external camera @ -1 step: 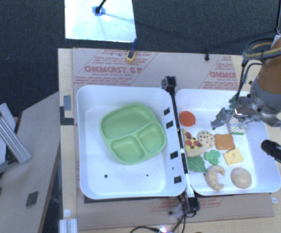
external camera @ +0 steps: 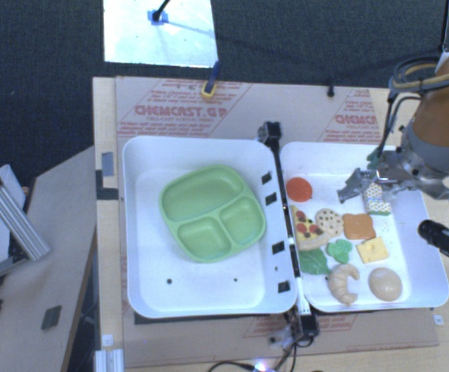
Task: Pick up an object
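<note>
Two shallow white bins sit side by side on the bench, on a cardboard sheet [external camera: 208, 103] printed with red lettering. The left bin [external camera: 143, 208] carries a green divided plate [external camera: 212, 211] with three compartments, lying near the bin's middle. The right bin [external camera: 430, 273] carries a cluster of toy food spread from its inner wall toward its near edge.

In that bin, a red tomato slice [external camera: 299, 189] lies near the far inner corner. Below it a pizza slice [external camera: 308, 232] rests against the divider, with a chocolate-chip cookie [external camera: 329, 222] just beside it and a brown toast piece [external camera: 358, 225] next along. A green leafy piece [external camera: 312, 263] and a second green piece [external camera: 338, 249] lie nearer the front. A yellow cheese wedge [external camera: 374, 250] sits beside the toast, a croissant [external camera: 343, 282] lies by the near edge, and a pale egg-like item [external camera: 385, 284] lies toward the near outer corner. A patterned checkered piece [external camera: 376, 200] lies just under the hand.

The arm [external camera: 441, 107] reaches in from the right, its hand [external camera: 357, 186] low over the far half of the right bin, between the tomato slice and the checkered piece. Its metal fingers [external camera: 351, 191] are spread apart, with nothing seen between them.
</note>
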`<action>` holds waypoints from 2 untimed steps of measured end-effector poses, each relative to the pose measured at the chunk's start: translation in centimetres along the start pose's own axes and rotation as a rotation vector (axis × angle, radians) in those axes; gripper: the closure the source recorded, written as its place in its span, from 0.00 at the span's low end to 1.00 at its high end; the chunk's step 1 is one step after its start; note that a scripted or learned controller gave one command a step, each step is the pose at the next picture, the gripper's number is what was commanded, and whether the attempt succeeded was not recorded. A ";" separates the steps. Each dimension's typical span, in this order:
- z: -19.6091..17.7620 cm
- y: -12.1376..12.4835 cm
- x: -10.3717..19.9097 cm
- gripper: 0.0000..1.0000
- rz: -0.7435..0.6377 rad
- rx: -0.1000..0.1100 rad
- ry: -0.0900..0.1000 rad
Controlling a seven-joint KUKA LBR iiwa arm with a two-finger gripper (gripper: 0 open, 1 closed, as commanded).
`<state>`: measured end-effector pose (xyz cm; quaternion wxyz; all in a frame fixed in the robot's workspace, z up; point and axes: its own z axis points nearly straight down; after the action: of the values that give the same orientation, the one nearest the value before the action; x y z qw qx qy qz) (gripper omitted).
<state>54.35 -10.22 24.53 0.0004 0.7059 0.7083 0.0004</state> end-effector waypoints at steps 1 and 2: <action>5.7 0.9 -0.2 0.00 0.002 0.005 0.001; 10.1 1.2 0.1 0.00 0.003 0.004 0.001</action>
<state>55.61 -10.13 14.47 -0.0016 0.7068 0.7074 -0.0007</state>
